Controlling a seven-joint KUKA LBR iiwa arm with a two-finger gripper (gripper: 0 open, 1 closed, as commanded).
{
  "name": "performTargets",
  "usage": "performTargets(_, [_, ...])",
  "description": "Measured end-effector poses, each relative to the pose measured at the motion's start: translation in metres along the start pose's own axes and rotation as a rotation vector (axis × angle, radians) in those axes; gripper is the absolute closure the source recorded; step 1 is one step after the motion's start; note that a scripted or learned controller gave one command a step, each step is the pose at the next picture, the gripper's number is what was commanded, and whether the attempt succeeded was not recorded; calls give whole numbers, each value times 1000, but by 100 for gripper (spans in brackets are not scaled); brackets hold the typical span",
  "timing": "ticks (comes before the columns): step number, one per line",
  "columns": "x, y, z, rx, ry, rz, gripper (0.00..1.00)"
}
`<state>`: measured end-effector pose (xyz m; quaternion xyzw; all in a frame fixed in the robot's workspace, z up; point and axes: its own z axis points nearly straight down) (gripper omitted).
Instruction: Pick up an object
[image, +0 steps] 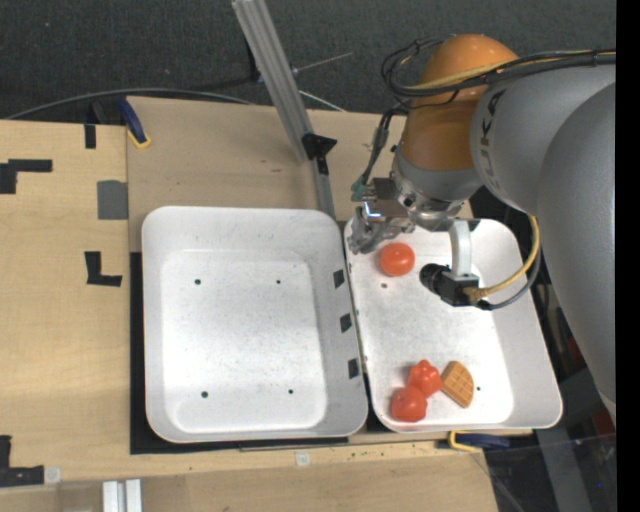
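Observation:
In the right bin (500, 330) an orange-red ball-like object (396, 260) lies near the far left corner. My gripper (368, 232) hangs just left of and above it, close to the bin's far left wall, with nothing seen between its fingers. At the bin's near side lie a red pepper-like piece (424, 377), a red round piece (407, 404) and a tan waffle-like piece (458, 383).
The left bin (240, 320) sits beside the right one, with black clips (345, 322) along the shared edge. A metal rail (285, 90) slants in from the top. A black cable part (450, 283) hangs from the wrist over the right bin.

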<state>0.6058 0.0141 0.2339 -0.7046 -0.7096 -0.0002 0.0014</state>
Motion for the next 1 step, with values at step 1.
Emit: performTargets(1, [55, -23, 12, 3, -1, 0, 100])
